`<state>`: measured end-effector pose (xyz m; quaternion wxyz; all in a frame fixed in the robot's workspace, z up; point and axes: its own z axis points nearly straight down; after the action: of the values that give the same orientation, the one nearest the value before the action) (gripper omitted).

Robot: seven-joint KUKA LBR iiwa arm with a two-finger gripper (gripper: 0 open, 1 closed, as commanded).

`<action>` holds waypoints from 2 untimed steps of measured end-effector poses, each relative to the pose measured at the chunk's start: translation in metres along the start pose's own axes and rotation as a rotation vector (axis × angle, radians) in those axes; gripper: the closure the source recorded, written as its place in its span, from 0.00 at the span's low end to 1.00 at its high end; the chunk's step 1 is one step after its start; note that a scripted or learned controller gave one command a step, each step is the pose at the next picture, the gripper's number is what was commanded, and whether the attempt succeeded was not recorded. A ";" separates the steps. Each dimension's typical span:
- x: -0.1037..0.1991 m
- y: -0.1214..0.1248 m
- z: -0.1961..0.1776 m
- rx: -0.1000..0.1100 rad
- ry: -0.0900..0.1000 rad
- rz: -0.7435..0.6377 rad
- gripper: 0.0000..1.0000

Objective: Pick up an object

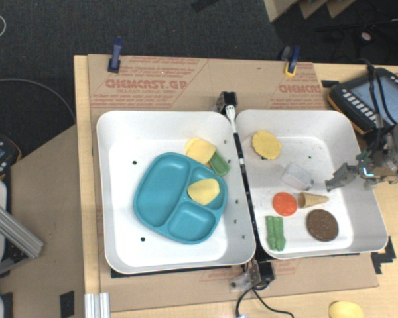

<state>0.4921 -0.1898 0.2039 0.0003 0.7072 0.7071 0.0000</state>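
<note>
Risk map for the pick, read from left to right. You see the left bin (119,197) holding a teal divided tray (176,201); a pale yellow piece (203,191) lies in one of its compartments, a second yellow piece (199,150) rests on the tray's far rim, and a green piece (219,163) touches that rim just beside it. Any of these would be a poor choice, since they sit well apart from the arm and partly stacked, so a descent there may strike the tray rim.

The right bin (345,128) carries the nearer candidates: a yellow disc (266,144) toward the back, a faint clear lid-like item (296,175) in the middle, a red round piece (285,203), a green bean-shaped piece (274,232) near the front wall, a cone (313,199) and a brown disc (322,224). You should note that the red piece, cone and brown disc lie close together, so a closing motion may nudge one neighbour or catch two.

The gripper (339,177) sits low over the bin's right side, near the cone; whether its claw is spread or pressed together you cannot tell, and nothing shows between its tips. Flat discs may slip from a pinch.
</note>
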 end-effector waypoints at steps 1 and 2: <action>0.000 0.001 -0.011 -0.003 -0.002 -0.001 1.00; 0.054 -0.014 0.030 0.007 0.005 -0.005 1.00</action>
<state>0.4782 -0.1361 0.1738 -0.0040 0.7055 0.7087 -0.0005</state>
